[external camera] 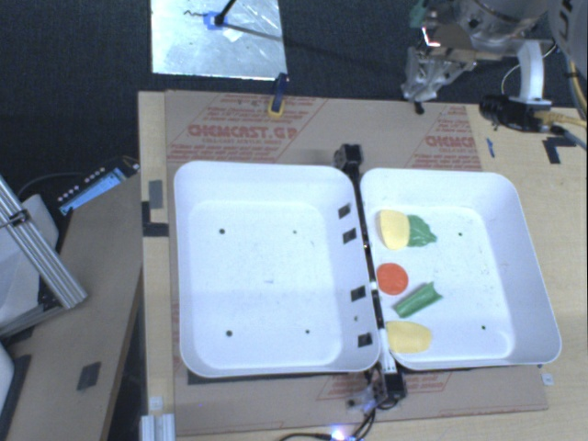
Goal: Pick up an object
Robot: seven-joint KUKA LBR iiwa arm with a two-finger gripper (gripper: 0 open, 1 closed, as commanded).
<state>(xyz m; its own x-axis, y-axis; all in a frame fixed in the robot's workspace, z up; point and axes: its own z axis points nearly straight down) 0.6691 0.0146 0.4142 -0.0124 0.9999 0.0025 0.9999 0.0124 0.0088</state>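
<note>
While the arm sits high at the upper right, its gripper (pixel 421 88) hangs above the surface beyond the far rim of the right bin (pixel 524 246); whether the fingers are open or closed cannot be told. Five objects lie along the right bin's left side: yellow piece (pixel 393 229) touching a green piece (pixel 422 231), orange disc (pixel 392 278), green pepper-like piece (pixel 418 299), second yellow piece (pixel 409 337). Left bin (pixel 197 246) adjoins it.

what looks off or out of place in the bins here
Nothing is spilled or damaged. All five items, two yellow pieces, two green pieces and an orange disc, crowd the right bin's left side.
</note>
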